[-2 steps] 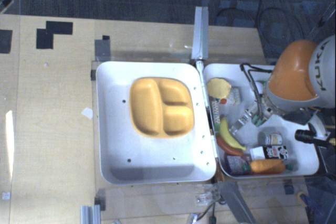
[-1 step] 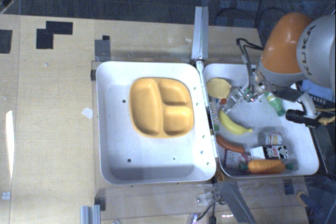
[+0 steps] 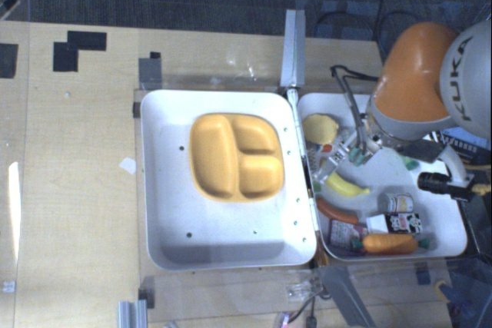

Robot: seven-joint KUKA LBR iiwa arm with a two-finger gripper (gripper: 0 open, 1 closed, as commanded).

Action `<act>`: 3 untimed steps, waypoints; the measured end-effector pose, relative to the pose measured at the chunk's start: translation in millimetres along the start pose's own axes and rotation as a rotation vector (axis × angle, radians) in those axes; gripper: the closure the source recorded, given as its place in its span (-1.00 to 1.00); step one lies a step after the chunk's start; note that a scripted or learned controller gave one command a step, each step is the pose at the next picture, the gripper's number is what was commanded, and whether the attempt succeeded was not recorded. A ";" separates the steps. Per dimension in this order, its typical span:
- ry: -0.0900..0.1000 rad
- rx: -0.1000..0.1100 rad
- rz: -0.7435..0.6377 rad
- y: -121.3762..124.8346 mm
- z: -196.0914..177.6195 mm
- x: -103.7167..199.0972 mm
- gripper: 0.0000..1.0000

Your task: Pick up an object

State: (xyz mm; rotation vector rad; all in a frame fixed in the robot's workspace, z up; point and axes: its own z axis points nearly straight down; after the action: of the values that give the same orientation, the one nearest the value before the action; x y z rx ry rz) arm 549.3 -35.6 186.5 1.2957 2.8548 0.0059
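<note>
**Claw low in the crowded right bin, over the banana**

Landmark: the right bin, the smaller of the two white bins on the wooden surface.

Arm comes in over the bin's far right corner; the orange band covers much of that corner. Claw sits inside the bin near its left wall, tilted toward that wall. Whether it is clenched or released, I cannot tell; the fingers blur into the clutter beneath them.

Candidate objects, all in the right bin:
- banana, just below the claw, lying at a slant near the bin's middle.
- pale yellow round fruit, far-left corner, close beside the claw.
- red sausage-like piece, next to the banana on the near side.
- carrot, along the near wall.
- small can and a black-and-white carton, between the banana and the right wall.

Room: little bare floor in this bin; the freest patch lies toward its right wall.

Left of the right bin, walls touching, the left bin holds a yellow divided tray, with wide bare floor around it.
</note>
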 end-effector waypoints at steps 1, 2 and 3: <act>-0.001 0.001 0.219 24.8 -50.9 -29.0 -1.00; 0.001 0.003 0.235 -28.6 46.9 -80.5 -1.00; 0.002 0.004 0.173 15.5 81.7 -165.8 -1.00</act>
State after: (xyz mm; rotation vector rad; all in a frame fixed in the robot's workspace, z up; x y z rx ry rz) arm 670.7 -150.1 105.6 1.5392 2.7359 0.0028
